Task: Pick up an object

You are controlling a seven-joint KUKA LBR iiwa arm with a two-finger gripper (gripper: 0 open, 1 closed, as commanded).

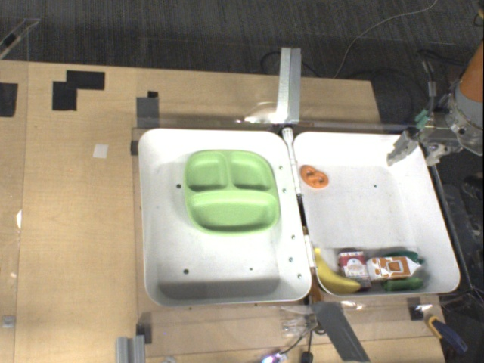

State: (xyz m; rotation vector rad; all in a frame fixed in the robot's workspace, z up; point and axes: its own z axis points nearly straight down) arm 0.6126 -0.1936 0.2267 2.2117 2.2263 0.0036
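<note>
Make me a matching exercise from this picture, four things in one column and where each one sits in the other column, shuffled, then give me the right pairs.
Things:
1. green divided plastic tray
2. round orange disc
3. yellow banana
4. two-finger gripper

Places:
A. near left corner of the right white bin
B. over the far right corner of the right white bin
C. middle of the left white bin
D. far left part of the right white bin, beside the divider

Pairs: 1-C, 2-D, 3-A, 4-B
</note>
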